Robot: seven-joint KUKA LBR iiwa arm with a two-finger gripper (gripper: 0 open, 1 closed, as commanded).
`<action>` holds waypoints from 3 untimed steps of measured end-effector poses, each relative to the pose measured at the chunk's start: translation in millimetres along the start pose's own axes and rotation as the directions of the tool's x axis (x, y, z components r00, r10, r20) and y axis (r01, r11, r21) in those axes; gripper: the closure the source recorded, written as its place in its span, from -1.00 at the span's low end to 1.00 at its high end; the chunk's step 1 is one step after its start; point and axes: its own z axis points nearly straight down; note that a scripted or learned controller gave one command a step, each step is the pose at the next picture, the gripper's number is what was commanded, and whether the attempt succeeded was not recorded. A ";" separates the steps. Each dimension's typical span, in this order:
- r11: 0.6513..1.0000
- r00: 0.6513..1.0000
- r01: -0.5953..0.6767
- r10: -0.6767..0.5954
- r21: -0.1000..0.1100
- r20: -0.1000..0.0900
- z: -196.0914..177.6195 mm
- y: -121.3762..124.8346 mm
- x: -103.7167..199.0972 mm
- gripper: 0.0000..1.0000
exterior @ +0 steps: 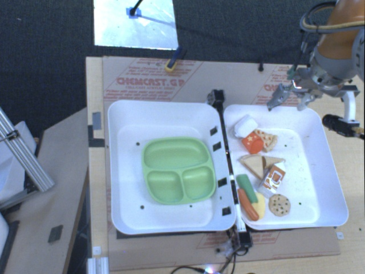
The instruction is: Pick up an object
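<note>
The right bin (328,153) holds toy food. A white block (245,124) lies at its far left, with a red-orange piece (252,144) and a pizza slice (268,138) beside it. Further forward are a bread wedge (255,164), a small carton (273,179), a green stick (245,184), a carrot (249,204) and a cookie (279,205). My gripper (291,98) hangs above the bin's far rim, open, with nothing between its fingers. It is well clear of all the food.
The left bin (122,153) holds a green divided plate (175,170). A black-clipped divider (223,153) runs between the bins. A shiny sheet (135,17) lies beyond the bench, and a metal rail (23,153) stands at the left.
</note>
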 end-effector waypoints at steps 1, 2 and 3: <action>1.000 1.000 0.002 -0.002 -0.012 0.002 -8.3 2.0 0.3 -1.00; 1.000 1.000 0.001 -0.001 -0.010 0.002 36.5 9.2 -3.3 -1.00; 1.000 1.000 0.001 -0.001 -0.009 0.002 98.8 9.8 -1.7 -1.00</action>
